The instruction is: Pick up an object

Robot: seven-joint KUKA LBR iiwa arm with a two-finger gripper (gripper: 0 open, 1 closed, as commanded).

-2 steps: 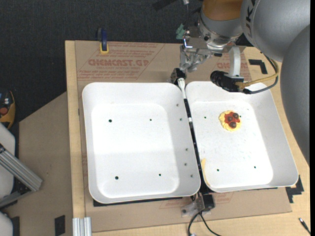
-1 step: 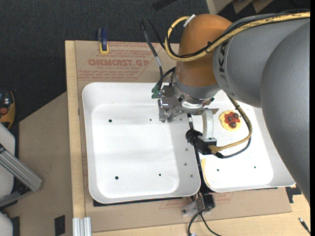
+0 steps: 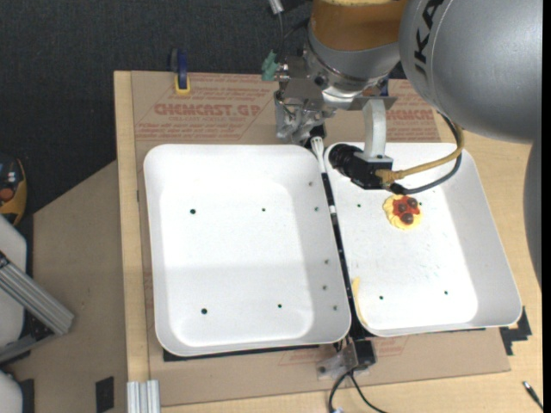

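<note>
Two-finger metal gripper (image 3: 303, 132) sits at 12 o'clock of the bench, low over the far rim where the two bins meet; cannot tell its state, the tip lost in wrist clutter. Above it, a smooth grey cylindrical arm (image 3: 482, 50) with a glossy orange band (image 3: 353, 7) enters from 2 o'clock. A black fitting (image 3: 357, 166) with a tan hose (image 3: 430, 169) hangs just beside the wrist, over the far left corner of the shallow white moulded plastic right-hand bin (image 3: 482, 231). In that bin, toward its 11 o'clock, lies the small flat yellow disc-shaped object with red lumps on top (image 3: 404, 212), apart from the gripper, resting on the bin floor. A pale yellow sliver (image 3: 354, 291) shows at the bin's near left edge. At 9 o'clock, the shallow white rounded-corner left-hand bin (image 3: 172, 179), smooth, with small dark dots on its floor. Both rest on a flat brown printed cardboard sheet (image 3: 215, 106), matte, with a small blue-and-yellow clamp (image 3: 180, 71) at its far edge.
</note>
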